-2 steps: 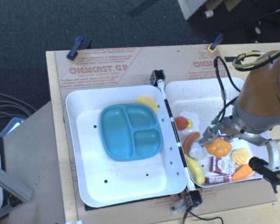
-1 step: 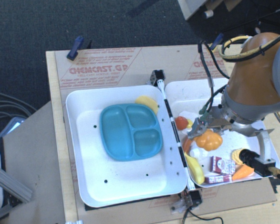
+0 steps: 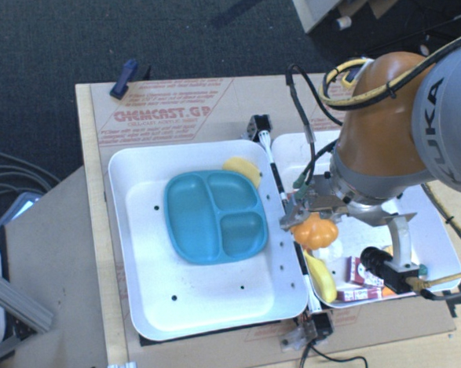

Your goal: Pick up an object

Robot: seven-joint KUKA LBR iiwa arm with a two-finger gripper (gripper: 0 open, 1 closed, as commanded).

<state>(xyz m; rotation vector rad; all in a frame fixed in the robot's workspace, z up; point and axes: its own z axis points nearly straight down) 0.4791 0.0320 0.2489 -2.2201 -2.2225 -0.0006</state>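
Pale bench is carrying two white bins, and the left bin is holding a blue divided plate with a yellow fruit lying at its far right corner. Over the left edge of the right bin the gripper is hanging, and an orange round fruit is sitting right under it, touching it or nearly so; I cannot tell if the gripper is clenched or released. Just nearer, a banana and a red and white packet are lying side by side.
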